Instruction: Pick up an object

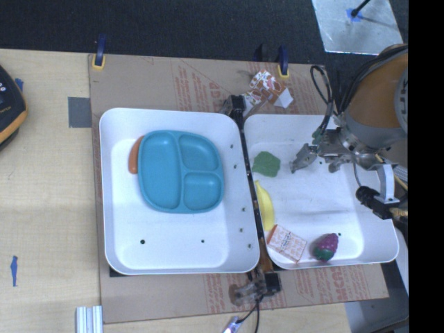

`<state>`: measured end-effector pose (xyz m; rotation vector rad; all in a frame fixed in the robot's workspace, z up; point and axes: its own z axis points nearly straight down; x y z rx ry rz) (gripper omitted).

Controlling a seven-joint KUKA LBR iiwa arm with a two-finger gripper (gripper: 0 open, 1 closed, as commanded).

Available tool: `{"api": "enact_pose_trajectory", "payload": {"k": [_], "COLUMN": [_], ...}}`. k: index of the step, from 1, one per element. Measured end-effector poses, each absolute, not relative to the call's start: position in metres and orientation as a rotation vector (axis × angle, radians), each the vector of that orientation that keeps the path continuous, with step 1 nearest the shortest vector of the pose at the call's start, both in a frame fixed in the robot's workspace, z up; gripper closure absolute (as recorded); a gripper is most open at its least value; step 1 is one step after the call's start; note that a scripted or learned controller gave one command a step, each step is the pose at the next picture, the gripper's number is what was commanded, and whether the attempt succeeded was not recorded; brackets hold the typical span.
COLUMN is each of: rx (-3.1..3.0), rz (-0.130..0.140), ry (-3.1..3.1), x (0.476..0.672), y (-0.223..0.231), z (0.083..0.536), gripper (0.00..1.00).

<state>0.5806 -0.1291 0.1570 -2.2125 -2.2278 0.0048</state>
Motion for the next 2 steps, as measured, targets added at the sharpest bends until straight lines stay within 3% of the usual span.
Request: {"api": "enact_pose_trajectory", "payload": {"k": [1, 2], "rx": [-2.211, -2.211], "rz": [0.007, 0.008], "ry": [-2.228, -2.229], "x": [0.5806, 0.5806], "y": [-0.1305, -0.1305], "z": [0.1673, 0.1672], "gripper": [1.0, 0.0]}}
